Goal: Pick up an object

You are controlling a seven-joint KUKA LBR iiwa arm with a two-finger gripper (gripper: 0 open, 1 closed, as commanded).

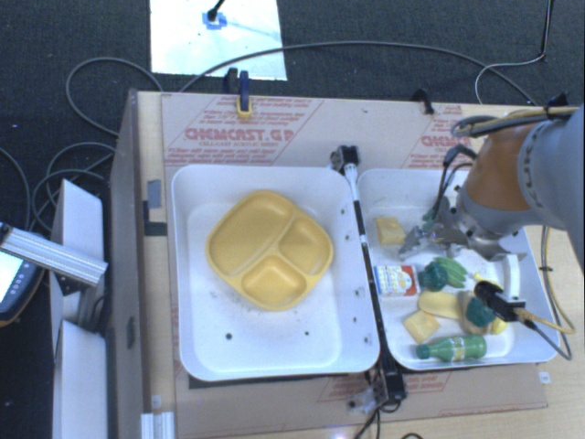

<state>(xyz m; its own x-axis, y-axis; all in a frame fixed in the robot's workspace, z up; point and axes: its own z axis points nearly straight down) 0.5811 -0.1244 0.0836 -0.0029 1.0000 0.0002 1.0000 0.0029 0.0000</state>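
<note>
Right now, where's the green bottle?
The green bottle lies on its side along the near edge of the right bin, just below a yellow block.

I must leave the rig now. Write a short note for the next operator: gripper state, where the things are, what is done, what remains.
Gripper: low in the right bin, beside the yellow block; nothing seen held.
Right bin also holds a small carton, green bottle, green toys.
Left bin: yellow divided plate.
Done: nothing lifted yet.
Left: grasp and raise one object.
</note>
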